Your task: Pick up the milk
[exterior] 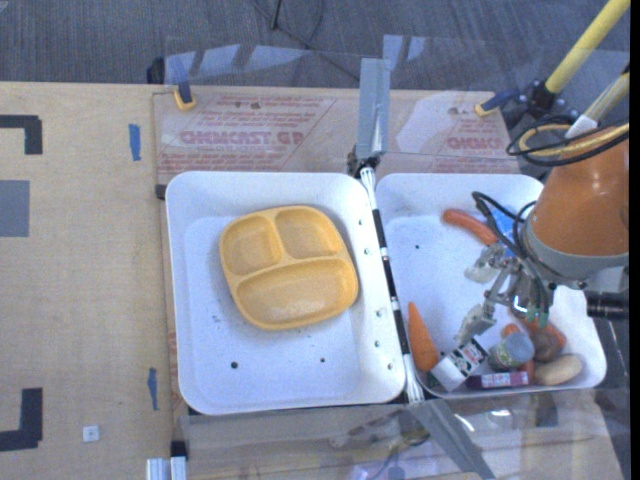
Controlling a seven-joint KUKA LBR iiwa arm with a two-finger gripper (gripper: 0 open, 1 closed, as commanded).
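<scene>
1. Bench: your work surface is a light wooden top (80, 268) with blue tape marks, and a cardboard sheet (260, 133) lies behind the bins.
2. Left bin (195, 298): you have a shallow white tray holding a yellow divided plate (288, 266), which lies flat near the bin's middle.
3. Right bin (420, 238): you find a second white tray touching the left one along a shared edge; its contents crowd the near right corner.
4. Milk (458, 361): you see a small white bottle-like item with a dark label, lying on its side at the near edge of the right bin, just beside the carrot.
5. Carrot (421, 336): orange, lying along the bin's left wall, tip pointing away from you.
6. Other items: a red-orange sausage-like piece (470, 226) at the far side; a potato-coloured lump (557, 370) and a purple bar (500, 379) in the near right corner.
7. Arm (585, 208): it enters from the right, orange band above the wrist, and leans down over the right bin.
8. Gripper (490, 303): it points down and to the left, hanging just above and beside the milk; nothing sits visibly between the fingers, and you cannot tell whether they are apart or together.
</scene>
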